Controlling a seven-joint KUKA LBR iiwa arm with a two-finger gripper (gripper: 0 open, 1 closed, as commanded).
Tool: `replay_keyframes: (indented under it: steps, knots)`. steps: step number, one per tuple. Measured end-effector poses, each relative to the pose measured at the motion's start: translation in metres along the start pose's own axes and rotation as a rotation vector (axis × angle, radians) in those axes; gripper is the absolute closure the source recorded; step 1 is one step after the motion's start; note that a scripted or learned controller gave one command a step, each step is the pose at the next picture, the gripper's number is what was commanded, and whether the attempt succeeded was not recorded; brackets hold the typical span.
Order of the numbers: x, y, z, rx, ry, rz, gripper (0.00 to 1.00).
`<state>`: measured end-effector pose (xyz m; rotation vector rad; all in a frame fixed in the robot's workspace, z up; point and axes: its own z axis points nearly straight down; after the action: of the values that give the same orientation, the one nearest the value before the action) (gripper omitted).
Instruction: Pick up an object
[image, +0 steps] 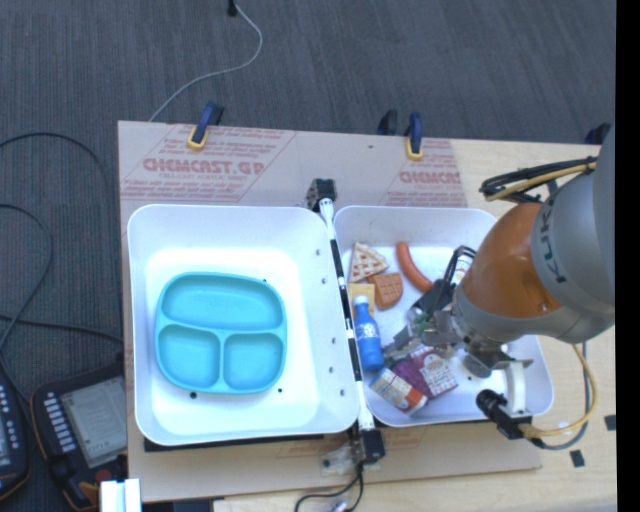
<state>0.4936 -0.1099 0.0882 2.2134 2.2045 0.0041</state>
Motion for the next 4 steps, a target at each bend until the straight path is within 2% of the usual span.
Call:
replay_keyframes:
  steps: [1, 2, 3, 4]
  knots:
    - [0.0014, 0.0014, -0.0092, 0.001, 0.004, -0.001, 1.00]
    - [0.0015, 0.0011, -0.0090, 0.002, 0.004, -0.002, 0.00]
    - [0.0017, 0.0019, -0.0176, 0.003, 0.004, -0.002, 1.00]
    - [0.0018, 0.0018, -0.0174, 0.004, 0.005, -0.003, 0.00]
